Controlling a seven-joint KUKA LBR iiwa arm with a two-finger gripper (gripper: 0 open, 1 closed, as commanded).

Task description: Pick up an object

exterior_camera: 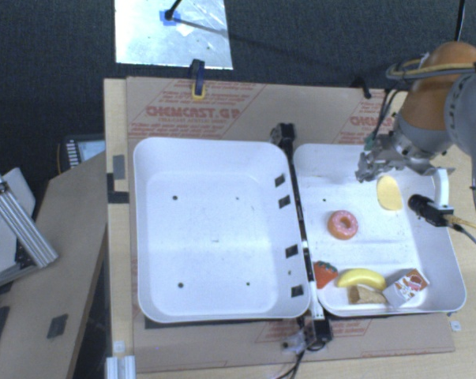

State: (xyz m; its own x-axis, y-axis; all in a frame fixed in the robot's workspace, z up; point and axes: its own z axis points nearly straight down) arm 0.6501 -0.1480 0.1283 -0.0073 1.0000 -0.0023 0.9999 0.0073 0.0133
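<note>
The right bin [439,259] holds several small objects. A pale yellow oval piece [389,193] lies near its far right side. A pink-iced donut [342,225] sits in the middle. Along the front wall lie a red and green piece [325,275], a yellow banana [361,277], a brown bread-like piece [366,294] and a small white and red carton [405,287]. My gripper [369,169] hangs over the bin's far part, just left of and above the pale yellow piece. I see nothing between its fingertips.
The left bin [155,212] stands beside the right one, with a black divider strip [294,212] between them. Both rest on a cardboard sheet [198,109]. A silver plate [173,22] lies behind the bench.
</note>
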